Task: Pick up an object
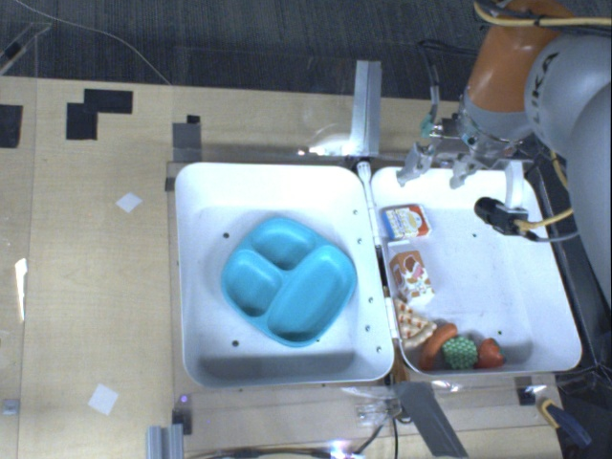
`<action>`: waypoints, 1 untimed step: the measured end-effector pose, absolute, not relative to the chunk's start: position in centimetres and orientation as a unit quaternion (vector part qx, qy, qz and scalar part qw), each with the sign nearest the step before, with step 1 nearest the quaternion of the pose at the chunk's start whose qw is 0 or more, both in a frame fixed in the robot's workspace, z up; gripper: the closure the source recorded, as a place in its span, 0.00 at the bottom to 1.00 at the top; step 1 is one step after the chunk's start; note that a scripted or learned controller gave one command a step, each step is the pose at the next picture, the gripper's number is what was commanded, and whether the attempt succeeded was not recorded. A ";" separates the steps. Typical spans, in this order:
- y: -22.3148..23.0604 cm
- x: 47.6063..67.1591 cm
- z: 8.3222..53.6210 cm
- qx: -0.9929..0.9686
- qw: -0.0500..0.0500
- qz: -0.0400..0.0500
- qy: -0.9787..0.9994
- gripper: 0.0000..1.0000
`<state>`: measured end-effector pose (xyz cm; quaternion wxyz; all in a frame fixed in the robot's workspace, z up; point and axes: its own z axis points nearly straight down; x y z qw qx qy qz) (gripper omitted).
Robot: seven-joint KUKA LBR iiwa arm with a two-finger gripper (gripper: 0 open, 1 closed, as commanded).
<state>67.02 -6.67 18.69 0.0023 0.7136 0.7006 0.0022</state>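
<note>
My gripper (pixel 436 172) hangs over the back edge of the right bin (pixel 535 285), its two fingers spread apart and nothing between them. Just in front of it, against the bin's left wall, lies a small blue and white carton (pixel 404 221). A red and white packet (pixel 411 275) sits below that. Further forward are a waffle-patterned piece (pixel 410 324), a brown sausage (pixel 437 342), a green broccoli-like toy (pixel 460 352) and a red toy (pixel 490 353), bunched in the front left corner.
The left bin (pixel 206 352) holds a blue divided plate (pixel 287 280). A metal post (pixel 366 108) stands behind the wall between the bins. The arm's black cable (pixel 507 218) loops over the right bin's back right.
</note>
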 end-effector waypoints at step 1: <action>-4.9 58.3 18.5 0.702 0.001 0.002 0.712 0.00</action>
